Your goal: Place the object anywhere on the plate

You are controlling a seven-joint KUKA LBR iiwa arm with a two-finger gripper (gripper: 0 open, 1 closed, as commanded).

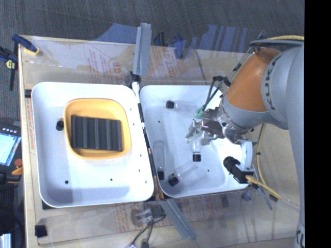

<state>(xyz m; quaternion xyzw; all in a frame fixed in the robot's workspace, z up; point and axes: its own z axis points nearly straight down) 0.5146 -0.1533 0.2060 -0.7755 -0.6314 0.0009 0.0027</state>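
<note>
The task looks barely begun, or at least nothing has reached its goal: the yellow plate (96,107), squarish with rounded corners, sits in the left bin (46,180) carrying only a dark ribbed insert (96,133) in its middle. The objects on offer all lie in the right bin (178,99): a clear vial with a black cap (196,151) just under the gripper (199,133), two more clear tubes (159,156) near the bin's left wall and near edge, and a small black piece (169,105) toward the far side. The gripper hangs low over the middle of the right bin, right above the capped vial; whether it has hold of anything cannot be made out from this slanted view, so I cannot tell its state. What is left, by my judgement, is securing a vial, carrying it left across the divider, and setting it on the plate. No lettering is sharp enough to read; the faint red print on the bench (93,68) is illegible.
</note>
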